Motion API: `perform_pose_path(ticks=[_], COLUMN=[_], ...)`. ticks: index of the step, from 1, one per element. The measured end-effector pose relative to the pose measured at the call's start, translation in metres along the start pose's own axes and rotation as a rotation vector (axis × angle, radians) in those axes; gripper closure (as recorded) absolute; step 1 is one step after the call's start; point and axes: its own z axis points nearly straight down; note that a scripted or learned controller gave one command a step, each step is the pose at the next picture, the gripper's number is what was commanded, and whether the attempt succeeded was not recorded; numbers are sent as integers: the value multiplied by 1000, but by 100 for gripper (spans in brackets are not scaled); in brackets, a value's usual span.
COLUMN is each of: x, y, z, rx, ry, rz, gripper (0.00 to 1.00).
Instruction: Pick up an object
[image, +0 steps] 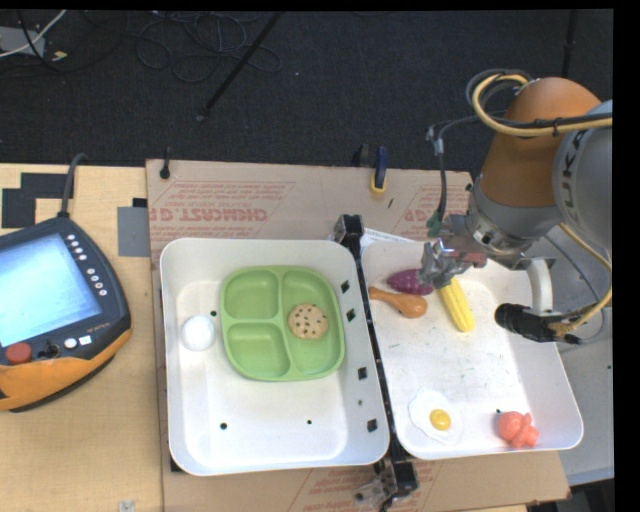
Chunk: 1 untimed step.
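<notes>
Three toys crowd your gripper at the upper middle of the right bin: purple piece just left, drumstick lower left, corn just below-right, its long axis running down-right. Whether the gripper is wide or narrow, you cannot tell.

cardboard sheet | red print, upside down, not legibly readable | arm | partial letters "UK"

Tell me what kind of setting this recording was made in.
Most likely a robotics lab bench: a teach pendant lies beside two white bins of toy food, such as a corn cob and fried egg, with cables behind.
</notes>
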Motion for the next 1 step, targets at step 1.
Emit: perform_pose_path(ticks=[1], x=[60], y=[-3], z=[1], rx=[1], ry=[1], rz=[-2], gripper=[100])
